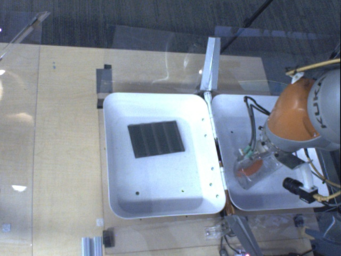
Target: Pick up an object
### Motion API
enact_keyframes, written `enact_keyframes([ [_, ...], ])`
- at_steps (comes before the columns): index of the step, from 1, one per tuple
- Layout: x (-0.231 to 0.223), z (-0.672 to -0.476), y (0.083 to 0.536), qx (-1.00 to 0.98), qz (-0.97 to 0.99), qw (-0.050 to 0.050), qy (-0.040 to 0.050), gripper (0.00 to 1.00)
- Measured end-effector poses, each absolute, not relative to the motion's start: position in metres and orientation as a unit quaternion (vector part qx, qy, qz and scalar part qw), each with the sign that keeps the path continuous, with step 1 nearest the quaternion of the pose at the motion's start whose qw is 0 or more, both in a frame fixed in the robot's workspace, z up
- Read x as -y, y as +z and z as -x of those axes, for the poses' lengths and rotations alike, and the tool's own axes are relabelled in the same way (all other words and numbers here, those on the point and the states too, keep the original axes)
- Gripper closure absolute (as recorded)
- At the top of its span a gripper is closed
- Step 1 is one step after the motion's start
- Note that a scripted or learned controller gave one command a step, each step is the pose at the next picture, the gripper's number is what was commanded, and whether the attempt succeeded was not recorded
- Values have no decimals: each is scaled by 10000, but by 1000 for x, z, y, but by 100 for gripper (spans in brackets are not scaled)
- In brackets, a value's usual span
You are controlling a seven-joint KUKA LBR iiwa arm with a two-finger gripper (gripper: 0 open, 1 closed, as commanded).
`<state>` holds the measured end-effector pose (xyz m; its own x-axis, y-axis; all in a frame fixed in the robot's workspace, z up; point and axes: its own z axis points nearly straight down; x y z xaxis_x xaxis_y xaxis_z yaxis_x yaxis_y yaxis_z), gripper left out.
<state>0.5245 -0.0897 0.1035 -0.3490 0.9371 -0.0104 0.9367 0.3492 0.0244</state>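
Orange object (250, 168) blurred under arm (298, 116), right bin (234, 116)

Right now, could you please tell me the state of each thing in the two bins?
Dark ribbed pad: flat in the left bin, untouched.
Orange object: low in the right bin, under the gripper; held or not, unclear.
Arm: reaching down into the right bin.

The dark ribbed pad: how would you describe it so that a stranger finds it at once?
Look at the left white bin. The dark ribbed pad lies flat in its upper middle. It is a charcoal rectangle with lengthwise grooves, slightly tilted, by far the largest dark shape on the white floor.
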Motion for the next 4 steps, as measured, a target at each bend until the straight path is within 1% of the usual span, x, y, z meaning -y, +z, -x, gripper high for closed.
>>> enact_keyframes([
  [1, 90, -524, 103, -8212, -5704, 111, 70, 0],
  [2, 130, -493, 91, -7750, -6319, 65, 52, 0],
  [3, 129, -496, 103, -7754, -6313, 106, 79, 100],
  [4, 149, -524, 92, -7057, -7085, 62, 48, 100],
])
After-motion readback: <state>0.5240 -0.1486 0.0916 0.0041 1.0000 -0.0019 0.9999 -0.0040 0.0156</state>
